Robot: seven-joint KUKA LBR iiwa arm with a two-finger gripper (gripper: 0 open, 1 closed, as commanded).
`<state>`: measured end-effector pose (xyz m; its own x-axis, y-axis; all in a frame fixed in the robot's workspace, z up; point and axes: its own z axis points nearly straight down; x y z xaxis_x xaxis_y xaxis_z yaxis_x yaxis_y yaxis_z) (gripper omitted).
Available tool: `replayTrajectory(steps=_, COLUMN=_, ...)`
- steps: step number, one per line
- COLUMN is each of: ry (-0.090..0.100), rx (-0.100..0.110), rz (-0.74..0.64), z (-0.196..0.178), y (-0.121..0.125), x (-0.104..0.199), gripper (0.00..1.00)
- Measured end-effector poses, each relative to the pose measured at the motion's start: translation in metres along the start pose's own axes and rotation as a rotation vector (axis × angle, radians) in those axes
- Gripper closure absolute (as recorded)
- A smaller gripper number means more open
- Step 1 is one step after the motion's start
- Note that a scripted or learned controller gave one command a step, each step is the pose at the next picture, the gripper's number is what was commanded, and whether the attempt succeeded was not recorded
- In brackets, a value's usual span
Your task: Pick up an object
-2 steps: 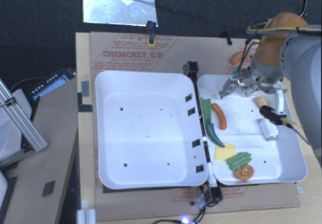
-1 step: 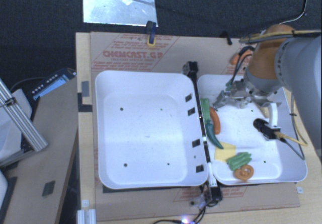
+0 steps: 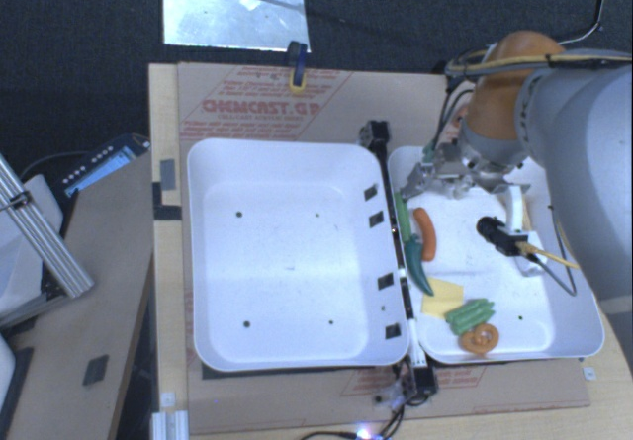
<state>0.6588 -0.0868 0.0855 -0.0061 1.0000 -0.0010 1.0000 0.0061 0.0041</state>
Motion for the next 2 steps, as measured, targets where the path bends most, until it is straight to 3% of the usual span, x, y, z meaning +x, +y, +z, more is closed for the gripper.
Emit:
replayTrajectory(steps=1, ry=0.001, rx=0.007, rz=0.006, z=0.001, y=-0.067, x=0.000, gripper=0.00)
replayTrajectory(steps=2, ry=0.000, rx=0.001, rz=0.004, z=-0.010, y=-0.063, x=0.000, gripper=1.00)
